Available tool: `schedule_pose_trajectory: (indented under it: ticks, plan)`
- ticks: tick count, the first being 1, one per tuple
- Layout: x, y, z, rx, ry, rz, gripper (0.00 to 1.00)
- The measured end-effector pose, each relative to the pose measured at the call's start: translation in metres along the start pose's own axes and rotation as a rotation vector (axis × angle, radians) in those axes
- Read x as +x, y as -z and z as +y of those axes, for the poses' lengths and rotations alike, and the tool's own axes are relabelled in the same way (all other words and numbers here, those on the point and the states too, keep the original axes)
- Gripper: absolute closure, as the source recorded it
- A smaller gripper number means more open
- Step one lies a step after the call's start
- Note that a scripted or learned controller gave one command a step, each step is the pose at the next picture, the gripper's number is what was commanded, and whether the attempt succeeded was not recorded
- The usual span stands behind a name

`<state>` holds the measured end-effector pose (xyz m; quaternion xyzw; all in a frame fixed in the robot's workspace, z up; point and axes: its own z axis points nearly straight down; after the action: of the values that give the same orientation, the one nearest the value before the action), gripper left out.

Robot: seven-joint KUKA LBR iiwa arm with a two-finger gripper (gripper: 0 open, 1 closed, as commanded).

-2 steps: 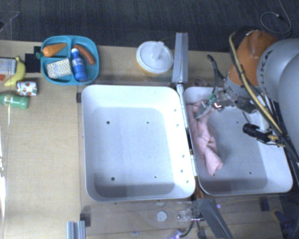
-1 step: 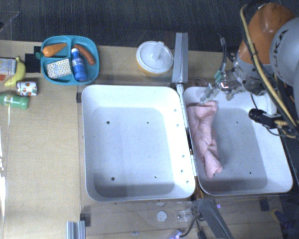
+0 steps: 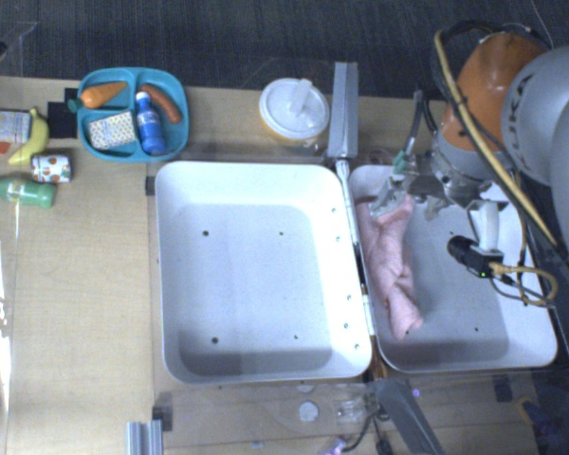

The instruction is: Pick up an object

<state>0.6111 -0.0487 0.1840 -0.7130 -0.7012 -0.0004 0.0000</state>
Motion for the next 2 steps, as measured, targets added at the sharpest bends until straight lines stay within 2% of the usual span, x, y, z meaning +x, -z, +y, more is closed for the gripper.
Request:
schedule_pose_trajectory:
  ticks: [1,2]
  plan:
    - [-0.04,-0.087,-0.01,-0.01,0.123,-0.001,0.0]
    - [-0.038,-0.091,-0.054,-0.021,0.15,-0.003,0.0]
